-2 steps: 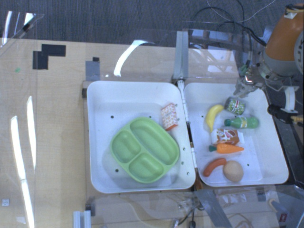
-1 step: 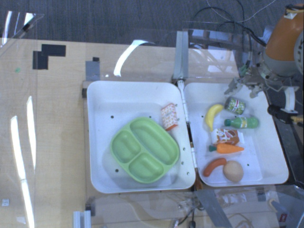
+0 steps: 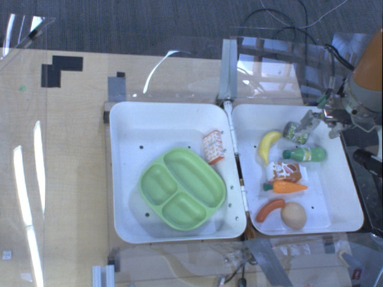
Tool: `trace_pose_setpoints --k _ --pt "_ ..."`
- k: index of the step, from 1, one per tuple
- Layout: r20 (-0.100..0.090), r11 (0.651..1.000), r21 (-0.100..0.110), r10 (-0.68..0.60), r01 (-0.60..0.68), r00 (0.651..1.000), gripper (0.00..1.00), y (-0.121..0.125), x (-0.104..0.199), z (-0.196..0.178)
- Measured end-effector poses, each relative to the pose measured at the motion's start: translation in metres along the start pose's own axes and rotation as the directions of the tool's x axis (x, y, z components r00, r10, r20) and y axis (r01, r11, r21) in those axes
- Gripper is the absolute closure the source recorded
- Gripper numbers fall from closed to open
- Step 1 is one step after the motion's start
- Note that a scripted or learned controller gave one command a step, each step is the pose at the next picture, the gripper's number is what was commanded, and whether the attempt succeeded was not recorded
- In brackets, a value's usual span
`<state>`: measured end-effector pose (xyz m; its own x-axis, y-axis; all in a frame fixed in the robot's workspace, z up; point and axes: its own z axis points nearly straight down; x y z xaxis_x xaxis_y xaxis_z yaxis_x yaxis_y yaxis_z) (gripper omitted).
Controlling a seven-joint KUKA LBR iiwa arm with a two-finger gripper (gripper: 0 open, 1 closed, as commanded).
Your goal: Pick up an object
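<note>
My arm is grey, with an orange band above the wrist. My gripper is pale grey metal with dark joints, and thin black cables trail off behind me.

A robotics lab: a wooden bench with clear guard panels, loose cables and grey carpet.

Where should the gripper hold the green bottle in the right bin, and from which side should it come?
Probably the green bottle is best gripped across the middle of its body, coming from above. It lies on its side, long axis running left to right, so the fingers would close across its narrow width. The gripper sits just above it.
</note>
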<state>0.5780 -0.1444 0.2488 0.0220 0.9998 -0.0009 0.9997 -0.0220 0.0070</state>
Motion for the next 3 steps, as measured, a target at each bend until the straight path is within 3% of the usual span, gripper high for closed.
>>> trace_pose_setpoints --k 1,2,3 --pt "0.0 0.963 -0.001 0.269 -0.269 0.963 0.0 -0.024 0.018 -0.077" --pt "0.0 0.984 0.005 0.177 -0.177 0.984 0.0 -0.022 0.026 0.052" --pt "-0.003 0.987 0.008 0.159 -0.159 0.987 0.0 0.019 0.064 0.143"
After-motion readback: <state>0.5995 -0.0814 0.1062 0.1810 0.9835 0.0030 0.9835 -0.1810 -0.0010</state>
